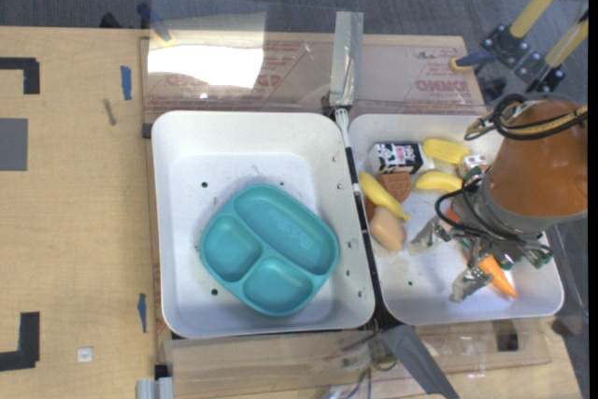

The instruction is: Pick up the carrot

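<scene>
We've got the gripper [486, 268] down in the right bin [551, 299], low over the near right corner, and the carrot [495, 277] looks to sit right at the fingers, orange showing on both sides of them. We can't tell whether the jaws are apart or closed on it; wrist and cables cover that, so no claim of a hold yet. Risks as we see them: the carrot lies close to the bin's near wall, so a finger could land on the rim side and pinch only the tip, which would let it pivot out on lift. It's tapered and smooth, so we'd expect slip if the grasp is off centre. Other clutter sits just beside: the peach-coloured item [387, 228], the bananas [381, 195] and the small carton [395, 156] further back. The teal divided plate [268, 247] in the left bin [177, 201] is well apart, no issue.
</scene>
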You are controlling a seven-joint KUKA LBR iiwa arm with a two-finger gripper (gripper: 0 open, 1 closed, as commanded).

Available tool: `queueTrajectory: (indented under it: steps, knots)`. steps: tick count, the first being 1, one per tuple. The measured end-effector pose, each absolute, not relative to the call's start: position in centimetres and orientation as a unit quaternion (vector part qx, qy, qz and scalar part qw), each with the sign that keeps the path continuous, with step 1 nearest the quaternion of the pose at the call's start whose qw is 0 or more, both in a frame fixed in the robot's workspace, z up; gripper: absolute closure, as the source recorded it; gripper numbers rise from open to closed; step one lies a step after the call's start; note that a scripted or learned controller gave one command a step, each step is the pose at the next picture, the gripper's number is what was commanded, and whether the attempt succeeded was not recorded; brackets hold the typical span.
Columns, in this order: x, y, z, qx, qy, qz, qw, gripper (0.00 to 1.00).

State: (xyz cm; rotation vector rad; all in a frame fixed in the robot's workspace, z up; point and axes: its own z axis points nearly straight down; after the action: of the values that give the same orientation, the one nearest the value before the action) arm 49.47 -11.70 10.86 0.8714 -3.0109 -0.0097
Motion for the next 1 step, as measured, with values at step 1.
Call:
queueTrajectory:
  steps: [1]
  knots:
    - [49.45, -17.37, 8.71, 0.309, -0.951, 0.0006, -0.002, 0.0]
